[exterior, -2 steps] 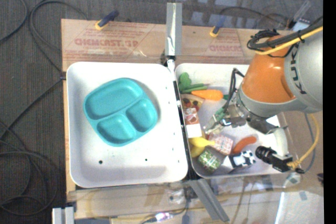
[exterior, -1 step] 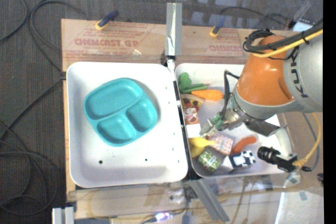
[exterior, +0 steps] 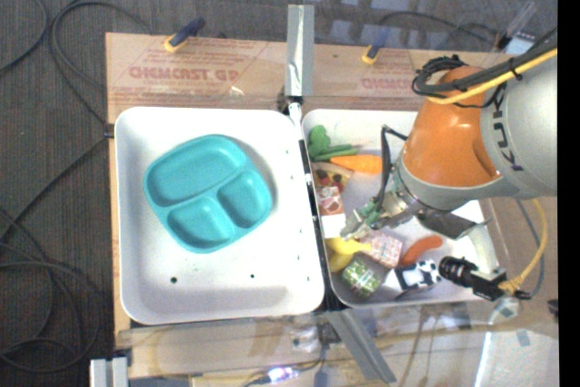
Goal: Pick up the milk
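- Down at the lower edge of the right bin, a little right of its middle, lies the milk, a small black-and-white carton, on its own with nothing gripping it.
- Just above the milk is a red-orange toy. To its left are a pink checked box and a round green toy.
- A yellow banana lies beside those, close to the wall between the bins.
- The gripper hangs over the middle of this bin, above the banana and the pink box and apart from the milk. I cannot tell whether it is wide or narrow, and I see nothing held in it.
- Farther up the bin are a carrot, a green vegetable and a small red packet.
- The grey and orange arm covers the bin's right part.
- The left bin holds a teal divided plate.
- Both bins sit on the desk, which is covered by a brown sheet.
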`<state>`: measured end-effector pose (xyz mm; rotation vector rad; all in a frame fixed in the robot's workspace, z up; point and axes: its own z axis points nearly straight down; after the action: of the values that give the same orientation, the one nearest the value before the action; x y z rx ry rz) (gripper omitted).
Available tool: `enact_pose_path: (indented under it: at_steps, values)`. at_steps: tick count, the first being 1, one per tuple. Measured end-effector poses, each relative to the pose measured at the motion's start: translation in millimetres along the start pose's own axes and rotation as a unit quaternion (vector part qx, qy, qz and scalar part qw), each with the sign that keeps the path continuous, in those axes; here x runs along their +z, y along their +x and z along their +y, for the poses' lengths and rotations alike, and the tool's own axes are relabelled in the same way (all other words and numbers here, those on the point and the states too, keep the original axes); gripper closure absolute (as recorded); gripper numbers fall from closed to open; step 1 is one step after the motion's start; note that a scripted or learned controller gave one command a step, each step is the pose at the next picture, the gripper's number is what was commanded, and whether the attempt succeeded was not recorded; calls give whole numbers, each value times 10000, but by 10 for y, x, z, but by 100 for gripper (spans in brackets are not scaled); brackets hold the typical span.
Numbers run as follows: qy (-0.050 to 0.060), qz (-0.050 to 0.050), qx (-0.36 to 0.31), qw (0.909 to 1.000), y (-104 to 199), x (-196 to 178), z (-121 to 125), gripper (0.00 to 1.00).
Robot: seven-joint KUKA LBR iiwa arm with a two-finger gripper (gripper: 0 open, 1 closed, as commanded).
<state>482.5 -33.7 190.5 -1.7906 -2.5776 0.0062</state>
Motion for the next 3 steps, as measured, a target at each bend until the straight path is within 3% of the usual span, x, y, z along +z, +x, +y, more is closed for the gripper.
enact_pose_path:
  at_steps: [1,2,3]
  values:
    - [-3,1,-632,9980,234,26,91,100]
    - [12,11,-622,9981,231,-53,85,100]
    - [-2,-1,-1254,9921,385,18,146,100]
